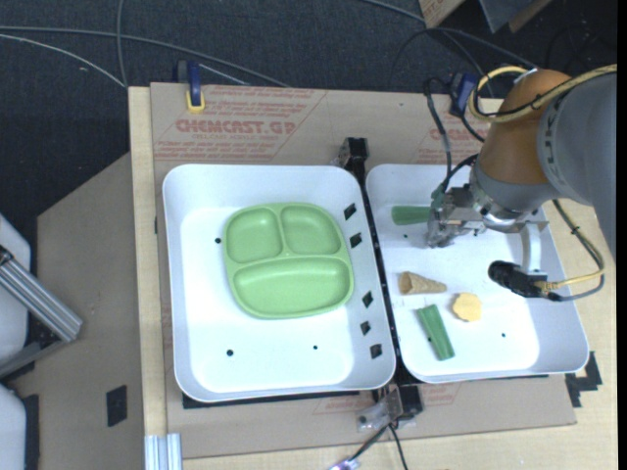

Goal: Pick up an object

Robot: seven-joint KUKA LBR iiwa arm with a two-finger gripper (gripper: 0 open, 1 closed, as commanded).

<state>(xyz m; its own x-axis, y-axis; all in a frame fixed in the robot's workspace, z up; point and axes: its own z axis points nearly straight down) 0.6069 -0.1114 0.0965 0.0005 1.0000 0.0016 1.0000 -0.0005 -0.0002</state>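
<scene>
My arm (558, 135) reaches in from the right, orange band above the wrist, over the right bin (558, 346). My pincer (443, 231) hangs low above that bin's upper left part, near the wall shared with the left bin (196, 341). Whether it is released or clenched I cannot tell; the wrist hides the tips from this angle.

Right bin contents:
- green strip (409, 215), lying flat near the upper left corner, just beside the pincer on its left; contact cannot be judged.
- tan wedge (420, 283), left of centre, close to the left wall.
- yellow piece (467, 307), near centre, just right of the wedge and apart from it.
- green bar (435, 332), lying at a slant toward the lower edge, below the wedge, near the yellow piece.

None of these four sits visibly in my grasp.

Left bin: green divided plate (288, 260), three compartments, resting flat about the centre, slightly toward the upper edge.

A black cable end (517, 279) hangs off my wrist over the right side of the right bin.
</scene>
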